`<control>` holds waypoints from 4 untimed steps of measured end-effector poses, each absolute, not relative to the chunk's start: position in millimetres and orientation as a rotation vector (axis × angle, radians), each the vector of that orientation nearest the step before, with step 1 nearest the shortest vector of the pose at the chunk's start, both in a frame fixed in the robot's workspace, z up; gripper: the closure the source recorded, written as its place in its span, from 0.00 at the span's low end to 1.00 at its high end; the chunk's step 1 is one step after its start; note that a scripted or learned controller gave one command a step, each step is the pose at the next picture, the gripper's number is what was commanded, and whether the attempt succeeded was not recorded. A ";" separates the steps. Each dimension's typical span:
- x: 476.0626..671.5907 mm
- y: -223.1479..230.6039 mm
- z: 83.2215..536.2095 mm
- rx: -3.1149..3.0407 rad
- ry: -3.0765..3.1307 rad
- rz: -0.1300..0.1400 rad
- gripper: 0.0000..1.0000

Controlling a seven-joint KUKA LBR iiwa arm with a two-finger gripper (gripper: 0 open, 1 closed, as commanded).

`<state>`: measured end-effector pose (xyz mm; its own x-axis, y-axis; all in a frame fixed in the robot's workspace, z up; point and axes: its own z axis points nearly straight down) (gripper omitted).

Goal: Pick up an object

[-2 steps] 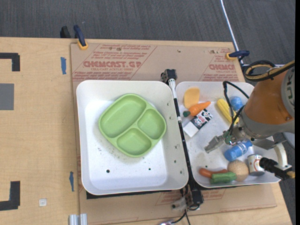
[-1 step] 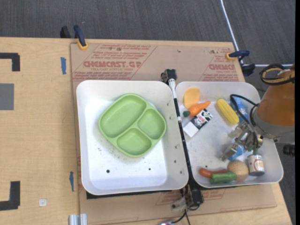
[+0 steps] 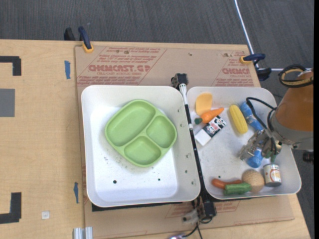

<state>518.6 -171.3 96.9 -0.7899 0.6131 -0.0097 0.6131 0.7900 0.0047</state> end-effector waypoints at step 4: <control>506.2 -181.6 85.8 -0.352 3.114 -0.001 0.00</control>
